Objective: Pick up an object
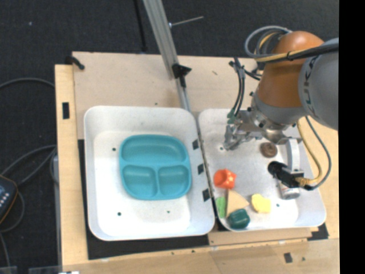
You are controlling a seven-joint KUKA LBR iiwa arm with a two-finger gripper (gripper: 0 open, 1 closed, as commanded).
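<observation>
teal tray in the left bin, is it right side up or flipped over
Right side up. The teal tray lies flat in the left bin, and its three compartments show as hollows facing up with nothing in them.

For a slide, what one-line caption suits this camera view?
Arm's gripper hovers in the right bin above toy foods; a teal tray fills the left.

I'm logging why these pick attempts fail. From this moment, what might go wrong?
1. The hand sits over bare floor in the right bin, apart from every object, so closing here would likely grab nothing.
2. The orange piece, tan wedge, dark green piece and yellow piece crowd the near corner, so a grasp may nudge neighbours.
3. They lie near the bin wall, which could block a finger.
</observation>
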